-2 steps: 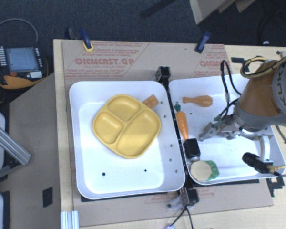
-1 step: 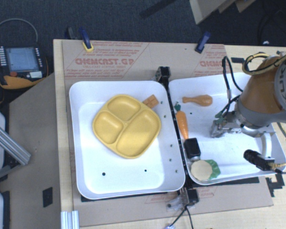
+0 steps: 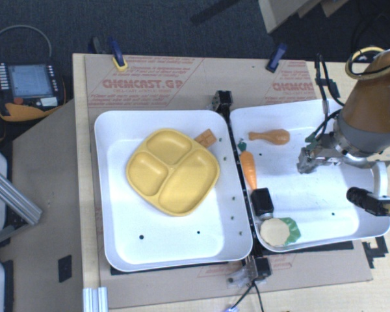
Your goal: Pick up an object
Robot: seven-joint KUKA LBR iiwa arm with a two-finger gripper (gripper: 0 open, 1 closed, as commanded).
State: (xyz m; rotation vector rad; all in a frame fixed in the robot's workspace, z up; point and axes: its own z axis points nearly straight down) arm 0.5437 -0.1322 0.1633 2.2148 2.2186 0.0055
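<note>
In the right bin (image 3: pixel 325 229) lie a tan drumstick-shaped toy (image 3: pixel 270 136) near the back, an orange carrot (image 3: pixel 248 169) along the left wall, a black block (image 3: pixel 261 201) below it, and a round cream disc with a green leaf (image 3: pixel 277 231) at the front left corner. My gripper (image 3: pixel 310 159) hangs over the right half of this bin, to the right of the drumstick and carrot, with nothing visibly between its fingers. The left bin holds a yellow divided plate (image 3: pixel 173 171) with a small brown block (image 3: pixel 205 138) at its back edge.
The left bin (image 3: pixel 175 242) has bare white floor in front of the plate. A black clamp (image 3: pixel 222 100) sits at the back between the bins. Cables (image 3: pixel 324 90) trail along the arm at the right. The bench board (image 3: pixel 182 77) surrounds both bins.
</note>
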